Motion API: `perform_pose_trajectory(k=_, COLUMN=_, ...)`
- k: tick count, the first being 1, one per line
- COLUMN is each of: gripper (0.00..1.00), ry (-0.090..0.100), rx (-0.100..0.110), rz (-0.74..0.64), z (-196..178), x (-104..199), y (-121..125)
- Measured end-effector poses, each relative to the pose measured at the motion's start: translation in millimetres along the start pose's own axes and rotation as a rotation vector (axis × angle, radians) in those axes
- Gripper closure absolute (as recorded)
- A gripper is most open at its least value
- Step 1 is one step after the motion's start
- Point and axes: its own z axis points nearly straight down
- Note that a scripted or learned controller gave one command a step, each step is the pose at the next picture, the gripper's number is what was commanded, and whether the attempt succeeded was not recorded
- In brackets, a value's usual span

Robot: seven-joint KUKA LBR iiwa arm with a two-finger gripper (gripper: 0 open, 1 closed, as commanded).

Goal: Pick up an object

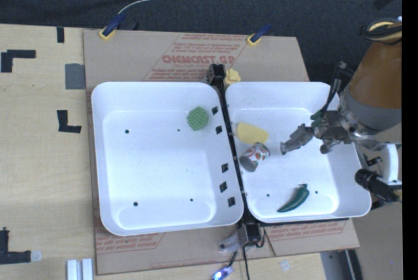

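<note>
White, smooth-walled and shallow, two bins sit side by side on the cardboard-covered counter (130, 57): the left bin (104, 141) holds a knobbly green ball (198, 118), the right bin (326, 93) a soft yellow lump (252, 132), a small red-and-white cylinder (254, 156) lying tilted, and a curved dark-green pepper shape (295, 198). The grey end effector (295, 140) hovers in the right bin, just right of the cylinder and yellow lump, above the pepper shape, holding nothing; how far it is spread cannot be told.

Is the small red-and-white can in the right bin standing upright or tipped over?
Tipped over. The small red-and-white can lies on its side on the right white bin's floor, just below the yellow block, near the divider.
</note>
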Motion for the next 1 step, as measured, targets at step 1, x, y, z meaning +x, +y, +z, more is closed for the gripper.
perform_pose_trajectory(k=1, gripper=1.0, ry=0.0, rx=0.001, rz=-0.001, z=-9.8, x=0.6, y=0.2)
